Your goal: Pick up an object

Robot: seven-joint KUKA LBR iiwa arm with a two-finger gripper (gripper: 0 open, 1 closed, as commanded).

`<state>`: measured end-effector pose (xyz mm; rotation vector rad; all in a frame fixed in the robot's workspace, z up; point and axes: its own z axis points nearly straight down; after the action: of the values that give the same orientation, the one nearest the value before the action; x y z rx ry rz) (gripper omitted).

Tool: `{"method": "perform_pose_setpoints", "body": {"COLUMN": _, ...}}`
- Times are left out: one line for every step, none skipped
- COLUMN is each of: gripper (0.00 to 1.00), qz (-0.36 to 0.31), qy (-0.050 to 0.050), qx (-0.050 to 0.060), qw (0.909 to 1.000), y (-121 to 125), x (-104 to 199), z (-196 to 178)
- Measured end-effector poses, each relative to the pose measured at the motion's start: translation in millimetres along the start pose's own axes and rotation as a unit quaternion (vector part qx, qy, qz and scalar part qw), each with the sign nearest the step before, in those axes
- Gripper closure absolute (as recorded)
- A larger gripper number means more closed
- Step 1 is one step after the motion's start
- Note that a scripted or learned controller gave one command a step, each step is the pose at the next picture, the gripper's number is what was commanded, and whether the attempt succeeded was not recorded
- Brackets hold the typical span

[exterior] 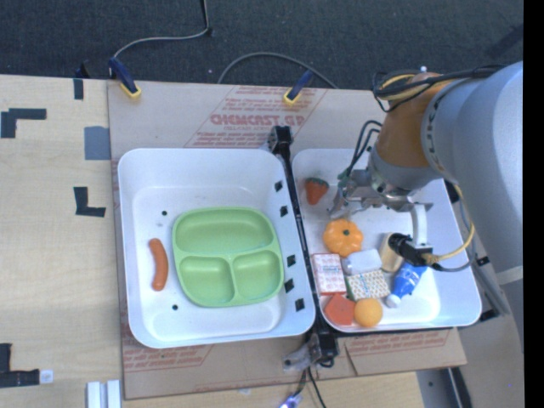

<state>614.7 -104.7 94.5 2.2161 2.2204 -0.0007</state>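
The right bin [450, 308] holds several small items. A red strawberry-like piece [316, 190] lies at its far left, with an orange toy pumpkin [342, 237] just in front of it. Nearer the front are a pink packet [328, 272], a speckled pad [367, 283], a red tomato [339, 309], an orange ball [368, 313] and a blue bottle [406, 281]. My gripper [347, 201] hangs over the bin's left half, just behind the pumpkin and to the right of the strawberry-like piece. Nothing is seen held in it.
The left bin [136, 185] holds a green divided plate [228, 256] and a brown sausage [158, 264] beside it. A black divider [289, 219] separates the bins. The grey arm [476, 143] covers the right bin's far right corner. Yellow clamps [127, 82] pin the cardboard.
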Motion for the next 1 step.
{"method": "perform_pose_setpoints", "body": {"gripper": 0.0, "qz": 0.0, "qy": 0.0, "qx": 0.0, "qw": 1.0, "y": -0.1, "x": 0.0, "z": 0.2}}
